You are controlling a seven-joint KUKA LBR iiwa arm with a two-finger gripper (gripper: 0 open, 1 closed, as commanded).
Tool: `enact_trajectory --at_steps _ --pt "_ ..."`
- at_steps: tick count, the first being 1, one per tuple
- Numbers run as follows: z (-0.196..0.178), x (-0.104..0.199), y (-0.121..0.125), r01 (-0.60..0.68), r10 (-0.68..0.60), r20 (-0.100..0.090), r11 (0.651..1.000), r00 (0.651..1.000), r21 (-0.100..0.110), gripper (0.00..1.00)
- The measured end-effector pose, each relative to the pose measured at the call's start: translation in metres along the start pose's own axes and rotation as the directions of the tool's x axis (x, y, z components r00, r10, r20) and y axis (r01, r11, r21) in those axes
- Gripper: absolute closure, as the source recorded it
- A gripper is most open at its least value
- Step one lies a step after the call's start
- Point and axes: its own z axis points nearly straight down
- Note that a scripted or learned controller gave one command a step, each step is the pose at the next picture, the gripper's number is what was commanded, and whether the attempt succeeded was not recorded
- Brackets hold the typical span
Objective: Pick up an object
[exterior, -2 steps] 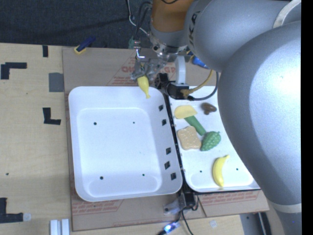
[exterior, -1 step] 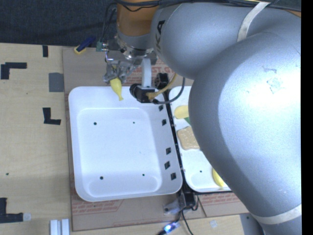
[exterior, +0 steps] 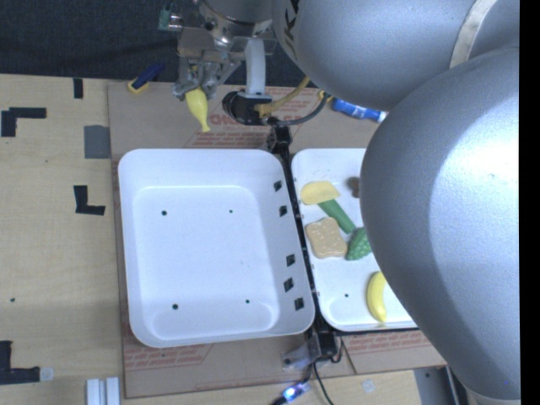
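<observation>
So the two-finger metal gripper [exterior: 200,87] is up near the top of the camera view, above the far edge of the left shallow white plastic bin [exterior: 202,243], and it's got a small yellow tapered plastic piece [exterior: 198,108] pinched at the fingers, with most of the piece hanging down below the tips. Looks like a lifted pick to me, since the yellow thing sits over the brown cardboard mat [exterior: 152,116] and doesn't seem to rest on anything. The grip is right at the top end of the piece, so I'd guess it's not super secure, and the best way to finish this step is to keep the pinch closed and move slow and steady, no jerky turns, because a long dangling part can swing and slip out. The right shallow white plastic bin [exterior: 342,310] holds the rest of the stuff: a yellow rounded wedge [exterior: 319,192], a green stalk-shaped toy [exterior: 346,224], a tan cracker-like square [exterior: 326,240] touching that green one, and 1 yellow banana-shaped piece [exterior: 376,297] near the front, partly tucked under the big grey arm [exterior: 456,201]. If the piece does drop, over a bin would be a lot better than over the mat.
</observation>
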Motion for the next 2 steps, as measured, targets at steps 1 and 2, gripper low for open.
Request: enact_trajectory --at_steps 1,2 --pt "-0.11 0.009 0.001 -0.002 0.002 0.0 1.0 1.0 -0.002 1.0" --pt "-0.168 0.009 -0.003 -0.003 0.003 0.004 1.0 1.0 0.005 1.0"
